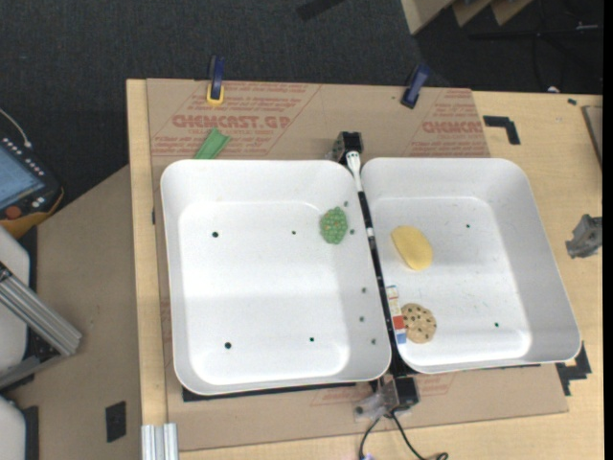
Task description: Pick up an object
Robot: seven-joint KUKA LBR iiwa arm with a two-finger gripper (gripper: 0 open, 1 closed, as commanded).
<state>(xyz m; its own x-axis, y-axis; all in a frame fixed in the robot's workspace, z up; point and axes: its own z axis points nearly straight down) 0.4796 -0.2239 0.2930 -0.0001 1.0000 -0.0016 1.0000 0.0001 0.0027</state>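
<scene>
**Q:** What is laid out on the bench?

**A:** Two shallow white bins sit side by side on a brown board [287, 113] printed with red lettering. The left bin [192, 286] and the right bin [536, 247] touch along their inner rims.

**Q:** Where are the objects that could be picked up?

**A:** A small green bumpy ball [332, 225] lies in the left bin, near the far end of its right wall. In the right bin, a pale yellow oval lump [413, 247] rests left of centre. Nearer the camera, a round tan cookie with dark spots [419, 323] lies by that bin's near left corner. The cookie and the lump are apart from each other.

**Q:** And the claw, is it wide, narrow, or holding something?

**A:** I cannot tell. A grey metal piece [582, 236] pokes in at the right edge, just outside the right bin's rim, touching none of the objects.

**Q:** Anything else on the board?

**A:** A blue and yellow clamp [216, 82] and a blue clamp [415, 84] grip its far edge. A green strip [212, 144] lies behind the left bin.
</scene>
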